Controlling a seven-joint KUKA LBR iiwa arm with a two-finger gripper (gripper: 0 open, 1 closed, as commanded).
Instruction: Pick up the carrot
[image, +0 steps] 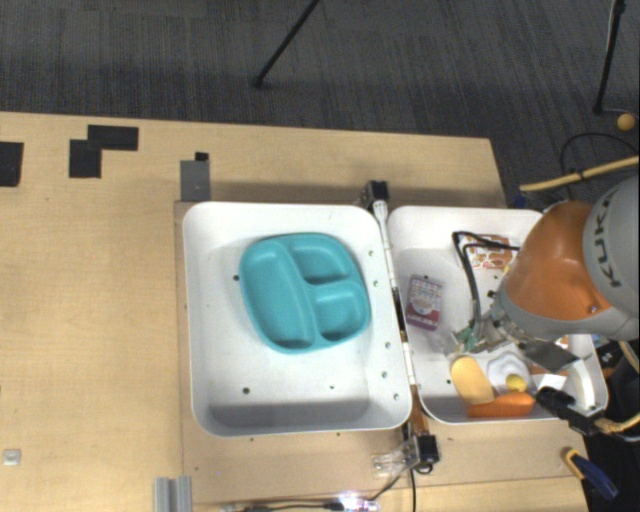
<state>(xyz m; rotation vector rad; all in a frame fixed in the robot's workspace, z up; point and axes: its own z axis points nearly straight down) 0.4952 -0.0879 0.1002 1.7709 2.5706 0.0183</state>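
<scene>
So the orange carrot is lying at the near edge of the right white bin, just right of a yellow rounded piece; gripper hangs just beyond them; a teal divided plastic tray sits in the left white bin.

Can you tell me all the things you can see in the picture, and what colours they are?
bins: two, white, side by side on the bench.
divided plate: one, teal, in the left bin, three compartments.
carrot: one, orange, at the near edge of the right bin.
yellow food piece: one, pale yellow, right bin, just above the carrot.
small packet: one, purple and white, left part of the right bin.
printed packet: one, white with red print, far side of the right bin, partly under the arm.
bench: one, light wood.
arm: one, grey with orange band, over the right bin.
</scene>
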